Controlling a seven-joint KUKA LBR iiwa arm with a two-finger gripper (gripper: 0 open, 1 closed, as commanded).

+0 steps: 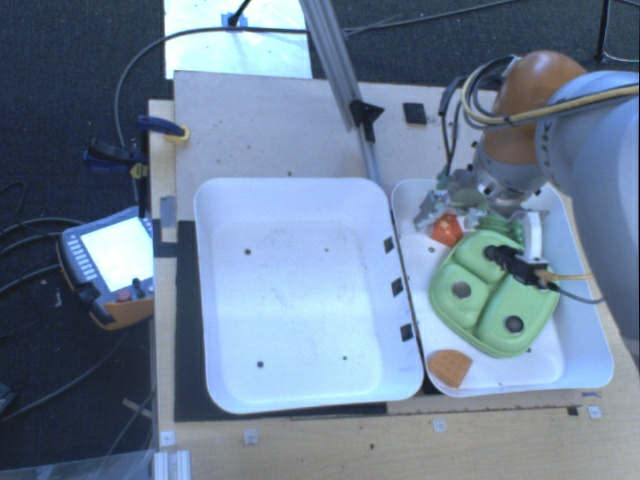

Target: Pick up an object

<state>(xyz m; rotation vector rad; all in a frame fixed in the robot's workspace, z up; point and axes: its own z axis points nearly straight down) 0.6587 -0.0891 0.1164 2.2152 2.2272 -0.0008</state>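
Desk [260, 128]: pale board carrying both bins, with a blue clamp [160, 128] at its far left corner.

Arm [590, 128]: grey, orange band above the wrist, reaching in from the right and bending down over the far end of the right bin.

Left bin [215, 268]: shallow, white, a few dark specks on its floor.

Right bin [585, 363]: shallow, white, holding all the loose objects.

Green tray-like object [480, 303]: largest item, lumpy, with three dark spots, lying in the middle of the right bin.

Pendant [105, 263]: lit screen, resting off the desk to the left.

Gripper [455, 200]: low over the bin's far left part, just beyond the green object. Whether the fingers are spread or pressed together I cannot tell; the wrist hides them.

Orange wedge [450, 368]: near left corner of the right bin, well apart from the gripper.

Small red-orange piece [446, 231]: just beside the gripper, touching or nearly touching the green object's far edge. Likely the thing aimed at.

Handling note: the step looks like the descent onto that small piece. To do it well, centre over the piece and keep clear of the green rim, so the close catches the piece alone.
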